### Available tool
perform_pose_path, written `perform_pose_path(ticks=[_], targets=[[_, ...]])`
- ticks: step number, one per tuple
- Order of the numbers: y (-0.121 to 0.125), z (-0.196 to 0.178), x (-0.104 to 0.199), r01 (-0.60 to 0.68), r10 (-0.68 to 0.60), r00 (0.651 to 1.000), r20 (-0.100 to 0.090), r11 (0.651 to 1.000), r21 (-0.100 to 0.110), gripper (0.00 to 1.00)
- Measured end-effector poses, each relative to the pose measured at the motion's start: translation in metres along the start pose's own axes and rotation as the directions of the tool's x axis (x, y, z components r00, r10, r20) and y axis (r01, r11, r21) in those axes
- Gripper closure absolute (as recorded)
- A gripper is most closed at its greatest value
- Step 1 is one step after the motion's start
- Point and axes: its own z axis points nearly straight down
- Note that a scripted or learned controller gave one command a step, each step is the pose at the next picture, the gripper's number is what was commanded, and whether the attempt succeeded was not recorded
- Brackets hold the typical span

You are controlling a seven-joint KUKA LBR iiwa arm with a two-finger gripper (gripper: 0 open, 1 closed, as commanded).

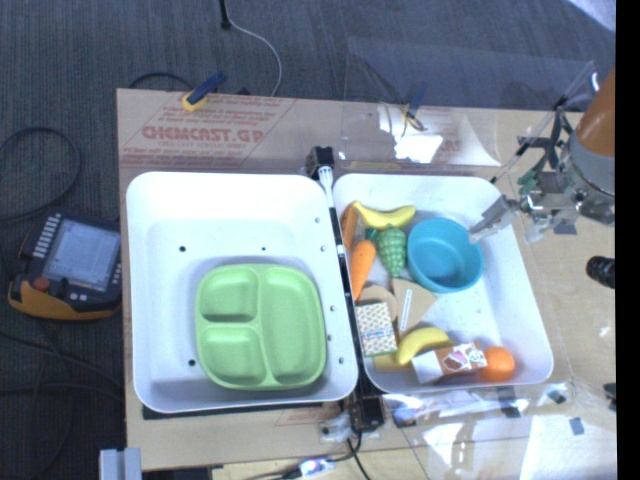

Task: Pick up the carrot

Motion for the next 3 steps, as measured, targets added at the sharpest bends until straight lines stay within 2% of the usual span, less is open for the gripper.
perform_pose_path(ticks=[1,2,3], targets=[[-0.07,0.12,0.025,0.134,-0.134,0.991,-0.007,0.991,0.01,0.0],[-0.013,0.001,-0.011,0.278,-0.278,0.961,0.008,0.961,-0.012,0.0],[-0.061,0.049,0.004,0.748,-0.748,0.664,0.0,0.664,-0.003,0.0]])
